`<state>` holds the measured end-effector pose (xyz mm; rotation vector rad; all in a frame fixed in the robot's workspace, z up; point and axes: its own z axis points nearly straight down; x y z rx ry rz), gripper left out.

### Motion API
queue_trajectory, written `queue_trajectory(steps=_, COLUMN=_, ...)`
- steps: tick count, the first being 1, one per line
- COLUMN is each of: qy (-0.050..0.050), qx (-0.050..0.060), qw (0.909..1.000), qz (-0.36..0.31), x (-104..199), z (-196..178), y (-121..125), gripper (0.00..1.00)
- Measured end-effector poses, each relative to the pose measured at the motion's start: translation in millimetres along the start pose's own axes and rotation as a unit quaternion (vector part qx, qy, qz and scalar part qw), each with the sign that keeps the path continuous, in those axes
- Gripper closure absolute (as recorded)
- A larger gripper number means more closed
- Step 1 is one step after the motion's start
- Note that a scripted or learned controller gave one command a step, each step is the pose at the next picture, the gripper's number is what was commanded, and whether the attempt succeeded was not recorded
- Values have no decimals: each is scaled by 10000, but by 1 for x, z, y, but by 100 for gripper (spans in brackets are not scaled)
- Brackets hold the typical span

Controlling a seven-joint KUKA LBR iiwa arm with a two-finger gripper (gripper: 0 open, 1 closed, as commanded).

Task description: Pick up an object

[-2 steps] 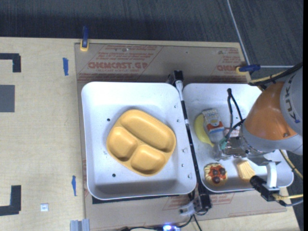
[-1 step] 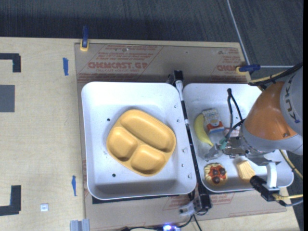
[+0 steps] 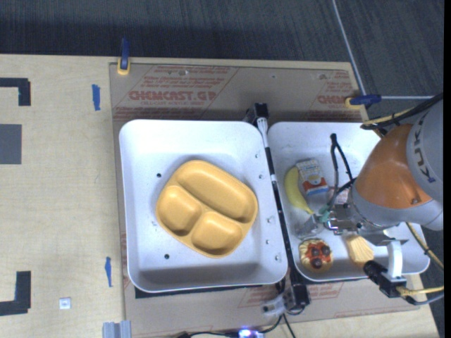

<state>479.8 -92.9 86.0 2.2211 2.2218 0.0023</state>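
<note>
1. Claw: down low in the right bin, at the tip of the grey arm with the orange band. Cannot tell from this slant whether it is apart or together; wrist and cabling cover it. Nothing is visibly held.
2. Left bin: carries a yellow three-compartment tray, lying flat and askew near the middle. Well apart from the claw.
3. Right bin contents, the likely pick candidates: a banana lying along the left wall; a small carton just beside it; a round, dark red-and-yellow item near the front wall, too small to name; a tan brush-like piece under the wrist.
4. Step in hand, my reading: descent or closing over the clutter just beside the banana. To do it well, commit to one object, centre on it, stay off the bin wall, and lift straight up so neighbours are not dragged. The banana's curve may roll out of a loose grip.
5. Surface: both white bins sit touching side by side on a printed cardboard sheet, clamped at its far corners, over a pale wooden bench with dark markers and blue tape.
6. Room: dark carpeted floor beyond the bench; a thin pale line crosses it.
</note>
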Motion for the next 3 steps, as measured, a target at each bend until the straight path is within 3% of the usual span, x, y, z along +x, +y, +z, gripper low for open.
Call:
queue_trajectory(steps=1, qy=-12, qx=-31, qw=10000, qz=1, x=-1, z=-11, y=2, gripper=100)
queue_trajectory(steps=2, qy=-11, qx=-30, qw=10000, qz=2, x=-1, z=-11, y=2, gripper=0)
queue_trajectory(steps=3, qy=-2, qx=0, qw=10000, qz=1, x=1, z=0, y=0, gripper=0)
